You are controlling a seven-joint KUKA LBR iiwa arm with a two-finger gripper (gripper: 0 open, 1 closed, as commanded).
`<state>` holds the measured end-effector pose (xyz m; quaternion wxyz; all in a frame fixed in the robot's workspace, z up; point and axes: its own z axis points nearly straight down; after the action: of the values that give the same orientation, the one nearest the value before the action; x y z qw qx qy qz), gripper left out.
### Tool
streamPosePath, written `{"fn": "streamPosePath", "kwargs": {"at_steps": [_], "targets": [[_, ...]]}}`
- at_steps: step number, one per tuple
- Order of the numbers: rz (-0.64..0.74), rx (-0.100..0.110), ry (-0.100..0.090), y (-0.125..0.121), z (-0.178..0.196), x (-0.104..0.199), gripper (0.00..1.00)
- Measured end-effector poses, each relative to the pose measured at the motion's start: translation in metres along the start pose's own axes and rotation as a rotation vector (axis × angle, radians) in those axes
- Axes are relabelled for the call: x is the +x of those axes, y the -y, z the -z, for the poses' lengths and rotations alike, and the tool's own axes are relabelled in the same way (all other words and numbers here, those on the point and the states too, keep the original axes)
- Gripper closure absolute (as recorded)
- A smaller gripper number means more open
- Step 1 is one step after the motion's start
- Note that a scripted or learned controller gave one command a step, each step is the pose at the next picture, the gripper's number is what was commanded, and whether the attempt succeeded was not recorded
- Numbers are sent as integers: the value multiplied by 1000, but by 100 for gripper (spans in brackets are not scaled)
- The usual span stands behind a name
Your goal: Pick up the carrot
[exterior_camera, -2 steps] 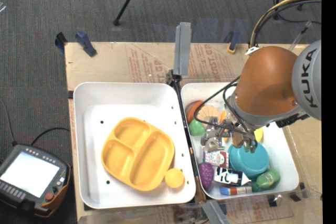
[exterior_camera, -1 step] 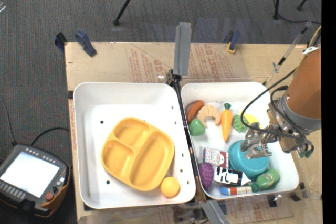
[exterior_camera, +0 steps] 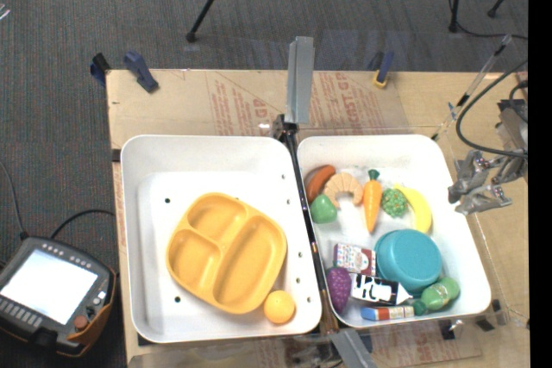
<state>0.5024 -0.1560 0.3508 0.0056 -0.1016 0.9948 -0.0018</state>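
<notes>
The orange plastic toy carrot with a green top (exterior_camera: 372, 200) lies untouched in the right-hand white bin (exterior_camera: 462, 228), well to the left of the end effector (exterior_camera: 477, 192) and slightly below it in the camera view, its green end pointing toward the far wall. Just beside it on the side away from the end effector sit a pale curled shrimp-like toy (exterior_camera: 346, 186), a reddish-brown sausage toy (exterior_camera: 319, 177) and a small green pepper toy (exterior_camera: 323, 208). On the nearer side, between carrot and end effector, lie a green broccoli floret toy (exterior_camera: 394, 202) and a yellow banana toy (exterior_camera: 420, 208); a teal plastic bowl (exterior_camera: 408, 259) rests just below those.

The end effector hangs at the bin's right rim, outside the clutter, gripping nothing; whether it is spread or pressed together I cannot tell.

As I judge it, the task is barely begun: reaching over, descending, closing and lifting all remain.
</notes>
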Motion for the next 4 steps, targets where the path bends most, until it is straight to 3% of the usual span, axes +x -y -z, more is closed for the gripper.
{"fn": "streamPosePath", "kwargs": {"at_steps": [1,2,3,4], "targets": [[-1,-6,-8,-1,-4,1,0],[28,-14,-24,-62,-161,-27,0],[-182,-2,-3,-44,-257,-78,0],[-176,-4,-3,-45,-246,-79,100]]}}
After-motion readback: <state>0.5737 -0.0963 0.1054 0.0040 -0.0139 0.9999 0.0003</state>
